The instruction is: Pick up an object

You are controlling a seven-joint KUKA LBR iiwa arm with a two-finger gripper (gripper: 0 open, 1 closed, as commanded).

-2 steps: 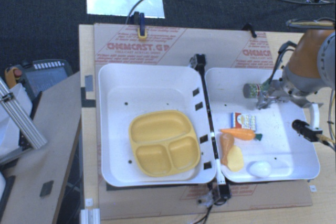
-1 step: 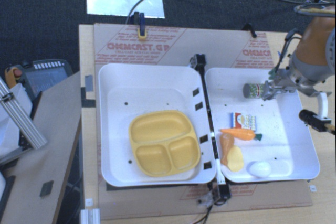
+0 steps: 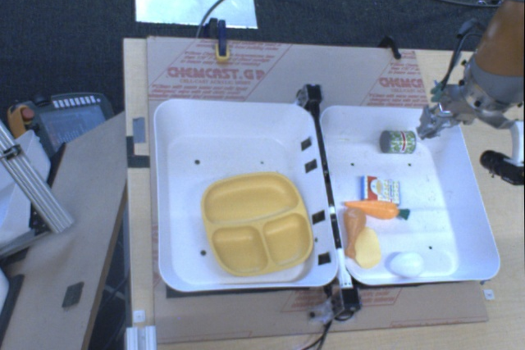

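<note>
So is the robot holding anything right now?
No, nothing is held. The tool sits beside the small can in the right bin.

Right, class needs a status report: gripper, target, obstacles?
Gripper at right bin's far edge, holding nothing. Can lies just beside it. Nothing between them.

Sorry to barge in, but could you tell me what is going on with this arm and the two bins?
A grey KUKA arm reaches in from the right, and its gripper hangs over the far edge of the right bin, just beside a small can lying on its side. Nothing is visibly between its fingers. Nearer the front of that bin lie a small carton, a carrot, a pear-like fruit and a white egg. The left bin holds a yellow divided tray.
</note>
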